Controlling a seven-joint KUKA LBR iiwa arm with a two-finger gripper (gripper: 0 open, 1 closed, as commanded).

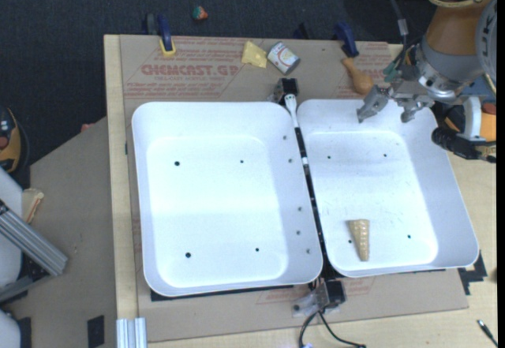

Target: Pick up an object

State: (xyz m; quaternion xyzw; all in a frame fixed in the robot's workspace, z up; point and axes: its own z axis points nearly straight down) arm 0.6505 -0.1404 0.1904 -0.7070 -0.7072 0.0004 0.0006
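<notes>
**Gripper at the right bin's upper edge, cone lying toward the lower centre**

The bench (237, 70), a brown board printed with lettering, is taking up the middle of the frame and is carrying two shallow white bins side by side. The left bin (158, 181) is sitting in the centre left; the right bin (442, 204) is sitting in the centre right, the two meeting along a dark seam. The grey arm (461, 15), with its orange band, is reaching in from the upper right corner of the frame. Its gripper (388, 110) is hanging over the upper edge of the right bin, its two fingers standing spread apart with nothing between them.

The thing most likely to be picked, a small tan ice-cream cone (360, 238), is lying on the floor of the right bin, in the lower centre of that bin and well apart from the gripper. From the gripper it is lying toward the bottom of the frame and slightly to the left. Its long axis is running nearly up and down the frame, the wide end uppermost and the tip pointing toward the lower edge. A grasp would probably call for the fingers to close across this axis.

Smaller items are lying on the bench along the upper edge, outside both bins: an orange carrot-like piece (357, 76), a yellow wedge (254, 54) and a small boxed object (282, 58).
</notes>
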